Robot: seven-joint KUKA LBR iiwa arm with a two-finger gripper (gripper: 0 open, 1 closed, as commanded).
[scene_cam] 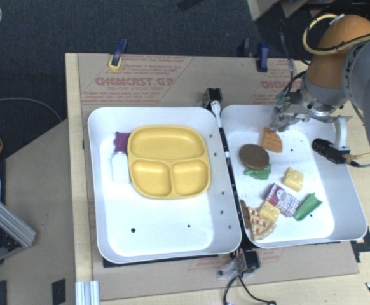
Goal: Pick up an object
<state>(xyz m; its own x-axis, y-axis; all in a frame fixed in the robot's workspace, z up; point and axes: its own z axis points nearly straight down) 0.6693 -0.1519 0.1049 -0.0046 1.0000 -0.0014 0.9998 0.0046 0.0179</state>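
My gripper (285,117) hangs low over the far end of the right bin (341,196), just above and to the right of an orange wedge (271,140). Nothing can be made out in its grasp. Below the wedge lies a brown burger with a green leaf (254,158). Toward the near end are a yellow block (293,178), a purple and white packet (281,199), a green piece (308,206) and a waffle-patterned slice (259,220).
The left bin (166,234) holds a yellow compartment plate (169,159), with a purple item (121,141) and a white bottle (119,168) at its left side. A black fitting with a cable (330,150) lies over the right bin's right side.
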